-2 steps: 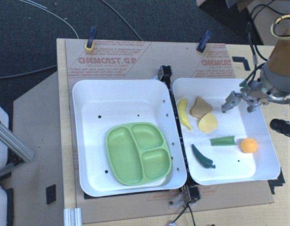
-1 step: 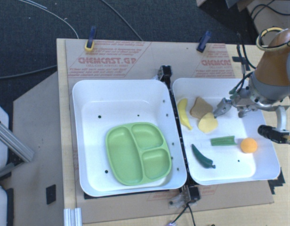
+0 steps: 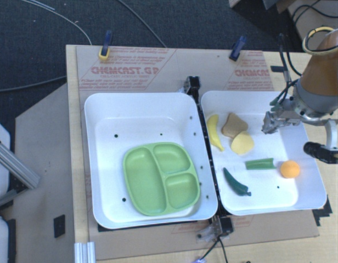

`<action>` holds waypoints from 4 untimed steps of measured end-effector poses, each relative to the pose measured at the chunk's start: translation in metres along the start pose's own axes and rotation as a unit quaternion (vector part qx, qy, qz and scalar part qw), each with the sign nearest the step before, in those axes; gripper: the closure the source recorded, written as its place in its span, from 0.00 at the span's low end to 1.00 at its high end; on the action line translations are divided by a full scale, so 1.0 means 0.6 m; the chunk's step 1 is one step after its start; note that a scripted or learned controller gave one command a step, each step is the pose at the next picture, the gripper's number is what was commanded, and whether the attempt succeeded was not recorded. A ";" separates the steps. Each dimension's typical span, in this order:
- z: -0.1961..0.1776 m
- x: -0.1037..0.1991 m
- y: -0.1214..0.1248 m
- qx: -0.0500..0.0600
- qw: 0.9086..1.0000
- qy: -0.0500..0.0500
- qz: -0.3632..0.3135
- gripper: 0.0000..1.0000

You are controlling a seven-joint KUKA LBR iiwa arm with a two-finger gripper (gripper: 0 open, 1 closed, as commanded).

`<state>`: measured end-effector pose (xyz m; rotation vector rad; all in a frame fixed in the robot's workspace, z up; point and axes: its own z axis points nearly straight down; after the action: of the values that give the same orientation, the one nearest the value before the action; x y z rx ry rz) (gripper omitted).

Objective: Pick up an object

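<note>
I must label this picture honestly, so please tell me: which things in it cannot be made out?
- Hand: small and blurred in the camera view; whether it is open or shut cannot be told.
- Arm: cut off by the right edge.
- Right bin: its far right part is hidden under the arm.
- Tan piece: too small to identify.

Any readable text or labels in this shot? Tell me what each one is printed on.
"CHEMCAST GP", red print on the brown protective sheet behind the left bin.
The same red print repeats behind the right bin, cut off by the arm; only "CHEMCAST" is legible.
The smaller red lines around both are too blurred to read.
</note>
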<state>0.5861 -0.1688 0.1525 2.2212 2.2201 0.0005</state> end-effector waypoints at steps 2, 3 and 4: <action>-0.080 0.015 0.011 0.001 1.000 0.000 -0.001 1.00; -0.088 0.101 -0.012 0.002 1.000 0.001 -0.003 1.00; -0.093 0.183 -0.030 0.002 1.000 0.002 -0.003 1.00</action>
<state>0.5679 -0.0591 0.2085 2.2188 2.2302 -0.0008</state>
